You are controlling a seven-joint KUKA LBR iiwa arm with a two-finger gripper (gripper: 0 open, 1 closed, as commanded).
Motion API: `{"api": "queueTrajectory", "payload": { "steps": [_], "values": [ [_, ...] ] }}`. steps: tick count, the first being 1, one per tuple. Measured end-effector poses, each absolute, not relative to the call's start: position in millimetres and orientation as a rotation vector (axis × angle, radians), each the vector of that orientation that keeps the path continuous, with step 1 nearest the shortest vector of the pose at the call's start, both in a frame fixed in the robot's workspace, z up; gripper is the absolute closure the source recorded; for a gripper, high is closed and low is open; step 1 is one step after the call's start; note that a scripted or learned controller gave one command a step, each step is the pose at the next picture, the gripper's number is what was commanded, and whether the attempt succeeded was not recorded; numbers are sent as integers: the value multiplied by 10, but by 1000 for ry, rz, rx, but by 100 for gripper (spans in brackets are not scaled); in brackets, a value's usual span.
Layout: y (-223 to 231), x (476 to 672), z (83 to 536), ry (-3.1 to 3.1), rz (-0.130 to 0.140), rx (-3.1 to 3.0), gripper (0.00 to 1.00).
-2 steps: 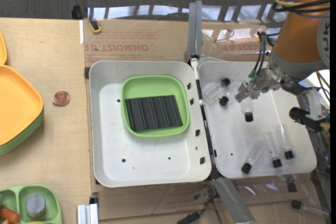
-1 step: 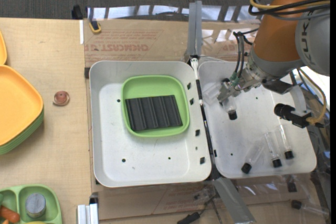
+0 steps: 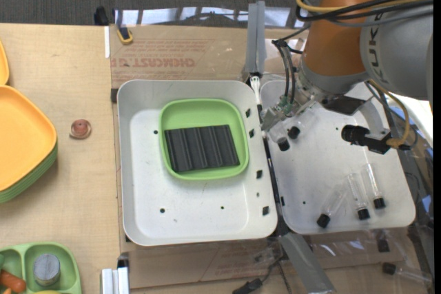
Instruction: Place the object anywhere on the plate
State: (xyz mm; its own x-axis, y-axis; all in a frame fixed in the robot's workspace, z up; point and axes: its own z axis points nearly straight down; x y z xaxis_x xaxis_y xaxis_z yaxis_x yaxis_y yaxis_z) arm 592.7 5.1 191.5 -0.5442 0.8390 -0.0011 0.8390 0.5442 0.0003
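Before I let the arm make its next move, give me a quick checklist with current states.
1. Plate location: green plate sits in the left bin. Ok.
2. Plate surface: a dark ribbed slab already covers much of it; the green rim is bare. Cannot tell if the slab is the object.
3. Objects in the right bin: clear tubes with black caps lie near its lower right. Ok.
4. Gripper position: over the right bin's upper left, beside the divider. Ok.
5. Grasp: nothing seen between the fingers. Cannot tell.
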Motion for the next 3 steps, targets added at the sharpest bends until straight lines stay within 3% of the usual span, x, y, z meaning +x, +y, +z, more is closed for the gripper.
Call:
{"api": "queueTrajectory", "payload": {
  "steps": [1,2,3],
  "values": [
    [47,5927,1916,2759,-1,1499,0],
    [-2,6191,2133,2760,0,1498,0],
    [91,5967,1917,2764,-3,1494,0]
  ]
}}
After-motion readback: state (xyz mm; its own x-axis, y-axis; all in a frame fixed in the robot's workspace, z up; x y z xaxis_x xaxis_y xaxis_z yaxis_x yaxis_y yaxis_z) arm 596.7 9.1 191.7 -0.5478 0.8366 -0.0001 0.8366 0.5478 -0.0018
